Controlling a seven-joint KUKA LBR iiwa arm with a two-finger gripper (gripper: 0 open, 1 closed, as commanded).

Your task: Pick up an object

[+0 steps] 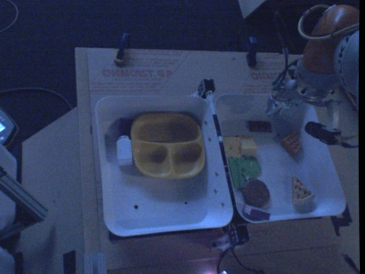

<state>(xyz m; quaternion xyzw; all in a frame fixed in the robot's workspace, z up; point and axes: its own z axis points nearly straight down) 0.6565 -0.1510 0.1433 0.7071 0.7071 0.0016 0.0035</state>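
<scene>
Overhead, in dim bluish light, the grey arm with its orange band (333, 24) reaches in from the right and hangs over the far part of the right-hand shallow white bin (328, 176). Its two-finger gripper (283, 114) points down at the bin floor, just beside a small orange waffle-patterned toy piece (291, 144) and near a small dark flat rectangular piece (259, 127); whether the fingers are apart or together I cannot tell, as they blur into shadow, and nothing is visibly caught between them. The same bin holds more toy food: a yellow cheese-like block (240, 146) against the inner wall, a green leafy piece (244, 169) just below it, a round brown cookie-like disc (256, 193) nearer still, a small purple piece (258, 213) at the near rim, and a wedge-shaped slice with a pale crust (301, 190) toward the near right corner. The left-hand white bin (120, 210) carries a yellow plastic divided plate (167, 145) with three compartments, lying flat, and a small white bottle-like object (124, 150) touching the plate's left edge. Both bins sit side by side on a light bench board (85, 96) printed with reddish lettering.
</scene>
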